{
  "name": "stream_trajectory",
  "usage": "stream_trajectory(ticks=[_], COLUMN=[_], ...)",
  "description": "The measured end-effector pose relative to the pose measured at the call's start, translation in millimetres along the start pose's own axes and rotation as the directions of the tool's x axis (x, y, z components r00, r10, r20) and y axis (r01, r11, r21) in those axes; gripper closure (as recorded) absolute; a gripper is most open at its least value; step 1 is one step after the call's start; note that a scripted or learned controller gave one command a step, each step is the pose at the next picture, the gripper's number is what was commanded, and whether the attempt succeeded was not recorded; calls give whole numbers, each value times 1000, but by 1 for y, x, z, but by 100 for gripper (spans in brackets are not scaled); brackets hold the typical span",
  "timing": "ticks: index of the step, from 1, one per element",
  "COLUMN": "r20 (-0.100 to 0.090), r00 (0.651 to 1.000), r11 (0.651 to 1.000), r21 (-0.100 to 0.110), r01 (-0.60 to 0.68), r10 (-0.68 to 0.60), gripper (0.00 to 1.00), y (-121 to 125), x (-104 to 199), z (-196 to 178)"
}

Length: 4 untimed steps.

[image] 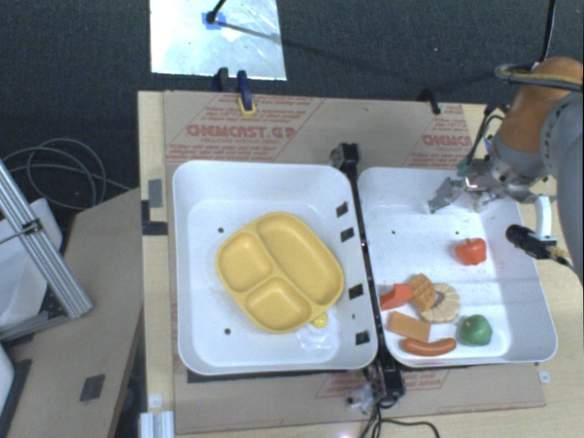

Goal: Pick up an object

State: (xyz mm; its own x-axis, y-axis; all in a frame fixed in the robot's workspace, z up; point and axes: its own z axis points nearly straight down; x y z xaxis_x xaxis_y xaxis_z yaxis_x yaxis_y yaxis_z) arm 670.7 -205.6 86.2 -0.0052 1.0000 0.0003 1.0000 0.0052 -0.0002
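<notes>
Gripper (pixel 456 192): over the far end of the right bin (pixel 538 336); whether it is open or shut cannot be told, and nothing shows in its grasp.
Tomato (pixel 471 251): red, alone mid-bin, near the gripper but apart from it.
Near end of right bin: carrot (pixel 395 295), cookie (pixel 440 303), orange block (pixel 408 326), sausage (pixel 428 346), green fruit (pixel 474 329), clustered close together.
Left bin (pixel 192 245): yellow divided plate (pixel 279 270).
Bench (pixel 151 135): carries both bins.

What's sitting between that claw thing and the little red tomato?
Nothing: in the camera view, bare white bin floor separates the end effector from the red tomato.
</notes>
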Motion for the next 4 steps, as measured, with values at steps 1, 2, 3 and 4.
stream_trajectory(ticks=[1, 2, 3, 4], r20=[-1, 2, -1, 5], r00=[1000, 1000, 1000, 1000], r11=[1000, 1000, 1000, 1000], r21=[4, -6, 0, -10], r01=[-6, -3, -6, 0], r10=[6, 3, 6, 0], gripper=[0, 100, 100, 100], y=[-75, -70, -156, -154], x=[-1, -1, 31, 101], z=[2, -10, -84, 2])
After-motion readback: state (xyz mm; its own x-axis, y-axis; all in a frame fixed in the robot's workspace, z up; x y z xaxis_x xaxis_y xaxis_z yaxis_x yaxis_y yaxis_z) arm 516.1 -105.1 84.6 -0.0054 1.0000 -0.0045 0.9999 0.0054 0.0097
